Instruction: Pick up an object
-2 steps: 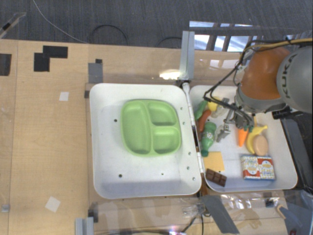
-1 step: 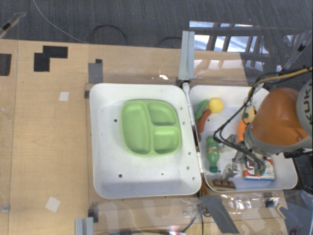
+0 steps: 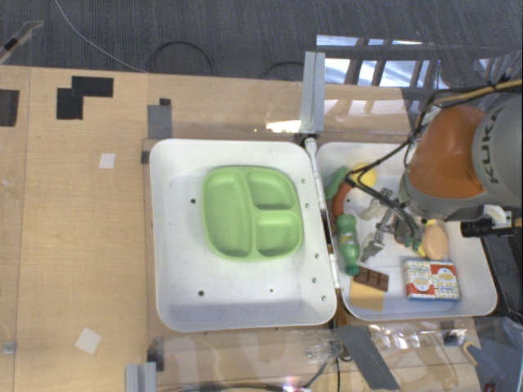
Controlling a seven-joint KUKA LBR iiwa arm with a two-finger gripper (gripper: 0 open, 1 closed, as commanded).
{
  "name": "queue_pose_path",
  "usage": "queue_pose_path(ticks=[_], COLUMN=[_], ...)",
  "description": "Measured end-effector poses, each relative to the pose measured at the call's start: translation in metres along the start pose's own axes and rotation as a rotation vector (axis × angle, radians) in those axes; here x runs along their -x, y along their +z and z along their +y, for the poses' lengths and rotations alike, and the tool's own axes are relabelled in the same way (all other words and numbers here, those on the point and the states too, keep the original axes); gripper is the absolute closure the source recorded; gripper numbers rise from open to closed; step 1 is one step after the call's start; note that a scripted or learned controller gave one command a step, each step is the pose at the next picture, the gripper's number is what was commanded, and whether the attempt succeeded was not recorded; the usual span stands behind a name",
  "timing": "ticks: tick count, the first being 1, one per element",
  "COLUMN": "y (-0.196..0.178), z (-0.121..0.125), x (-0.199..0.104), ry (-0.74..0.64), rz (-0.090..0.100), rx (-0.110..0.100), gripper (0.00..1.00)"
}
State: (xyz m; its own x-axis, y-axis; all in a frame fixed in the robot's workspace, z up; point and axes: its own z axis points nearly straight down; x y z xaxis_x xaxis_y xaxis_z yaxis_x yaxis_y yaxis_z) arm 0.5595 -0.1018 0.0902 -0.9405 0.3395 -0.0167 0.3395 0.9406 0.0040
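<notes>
- Gripper (image 3: 377,246): low in the right bin (image 3: 482,300), near its middle, pointing down-left from the arm (image 3: 445,166). The 2 fingers stand slightly apart; nothing seen between them. Small gap only, approx.
- Green bottle (image 3: 348,239): just left of the fingertips, lying lengthwise along the bin's left wall. Close to the gripper but not btwn the fingers; contact can't be told.
- Chocolate bar (image 3: 374,280): just below the gripper tip, on top of a yellow block (image 3: 366,297) at the bin's front-left corner.
- Beige egg-shaped item (image 3: 435,241): right of the gripper, beside the wrist, touching or nearly touching the arm body.
- Red-and-white carton (image 3: 431,279): lying flat, below-right of the gripper, just under the egg-shaped item.
- Red sausage-like item (image 3: 341,198): above the bottle, w/ a dark green item (image 3: 335,180) next to it at the bin's back-left; a yellow item (image 3: 364,174) sits partly under the cables, shape unclear.
- Left bin (image 3: 176,219): holds 1 green divided plate (image 3: 249,211), 3 compartments, lying flat near centre, well apart from the gripper.
</notes>
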Motion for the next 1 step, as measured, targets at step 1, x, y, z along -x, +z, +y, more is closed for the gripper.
queue_pose_path(ticks=[1], y=[-0.0005], z=[0.0105], x=[-0.0106], ry=[-0.057], rz=[-0.003], rx=[-0.001], gripper=[0.00])
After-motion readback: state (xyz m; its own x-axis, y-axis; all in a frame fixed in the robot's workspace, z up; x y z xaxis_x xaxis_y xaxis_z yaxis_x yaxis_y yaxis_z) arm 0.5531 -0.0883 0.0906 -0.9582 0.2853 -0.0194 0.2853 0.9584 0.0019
